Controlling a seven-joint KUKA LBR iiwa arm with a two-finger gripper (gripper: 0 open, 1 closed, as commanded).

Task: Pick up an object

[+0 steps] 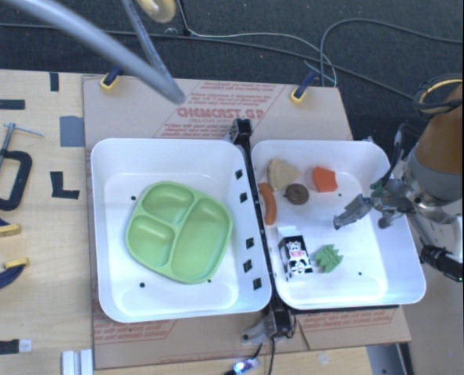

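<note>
The right bin [388,283] holds several small objects. A beige lump [280,171], a brown ball [297,194] and an orange-red block [324,179] lie at its far side. An orange sausage-shaped piece [268,203] rests against the left wall. A black-and-white carton [295,257] and a green leafy piece [327,257] lie near the front. My gripper [367,218] hangs over the right half of this bin, open, with nothing between its fingers. It is right of the brown ball and above-right of the green piece, apart from both.
The left bin [107,170] holds a green divided plate [179,230]. A black divider with clips [251,233] runs between the bins. Clamps and tools [9,178] lie on the bench at far left. Cables [326,53] cross the dark floor behind.
</note>
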